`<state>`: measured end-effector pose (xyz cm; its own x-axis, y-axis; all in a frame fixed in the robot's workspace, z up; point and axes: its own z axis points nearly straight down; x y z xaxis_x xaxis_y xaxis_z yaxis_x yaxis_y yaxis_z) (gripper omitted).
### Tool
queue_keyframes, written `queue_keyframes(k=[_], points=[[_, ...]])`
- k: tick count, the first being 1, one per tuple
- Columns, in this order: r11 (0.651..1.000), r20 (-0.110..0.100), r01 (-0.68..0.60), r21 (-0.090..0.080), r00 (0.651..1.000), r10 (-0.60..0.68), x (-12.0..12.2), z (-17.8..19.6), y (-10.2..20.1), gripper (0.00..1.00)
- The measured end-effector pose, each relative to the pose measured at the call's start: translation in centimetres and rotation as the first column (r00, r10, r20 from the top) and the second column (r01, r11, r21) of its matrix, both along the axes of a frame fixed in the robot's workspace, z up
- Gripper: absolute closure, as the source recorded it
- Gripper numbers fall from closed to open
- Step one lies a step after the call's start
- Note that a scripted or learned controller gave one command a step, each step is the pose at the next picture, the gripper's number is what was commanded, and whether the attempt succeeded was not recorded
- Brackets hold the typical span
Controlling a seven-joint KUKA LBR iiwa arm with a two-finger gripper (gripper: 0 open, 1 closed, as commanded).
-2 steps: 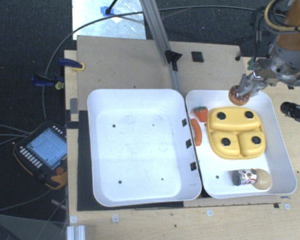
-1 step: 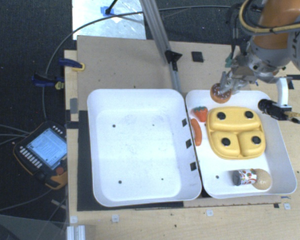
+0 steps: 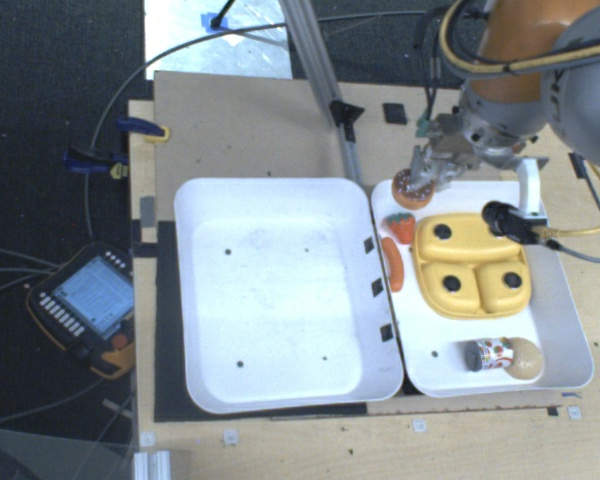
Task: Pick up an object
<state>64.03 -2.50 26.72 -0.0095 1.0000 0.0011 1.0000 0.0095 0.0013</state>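
— Where was the arm?

— The grey arm with the orange band (image 3: 525, 28) reached in from the right, and its 2-finger gripper (image 3: 430, 173) hung over the far left corner of the right-hand shallow white bin (image 3: 570, 338).

— Was it holding anything?

— A small round pinkish-brown object with pale speckles (image 3: 412, 188) sat right at the gripper's tip, touching it or just under it. Whether it was actually clamped, or how wide the gripper stood, I cannot tell; the view was too blurred there.

— What else lay in that bin?

— A large yellow moulded plastic piece with 3 dark dots (image 3: 470, 265) filled the middle. Along the left wall lay a slim orange carrot-shaped toy (image 3: 393, 261), with a short red-orange piece (image 3: 401, 227) just beyond it, near the round object. At the near side lay a small printed can on its side (image 3: 490, 354), touching a beige rounded lump (image 3: 525, 358) on its right.

— And the other bin?

— The left-hand shallow white bin (image 3: 195, 268) sat just beside the right one, their rims touching. Well to its left, off the bench, rested an orange-edged handheld control pendant with a lit screen (image 3: 85, 303).
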Motion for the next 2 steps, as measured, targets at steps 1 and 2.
queue_keyframes(k=[1, 2], points=[[1.0, 0.0, 0.0, 0.0, 1.0, 0.0, -0.7, -1.2, 5.8, 1.0], [1.0, 0.002, -0.001, 0.001, 1.0, 0.001, -0.2, -0.9, 11.4, 1.0]])
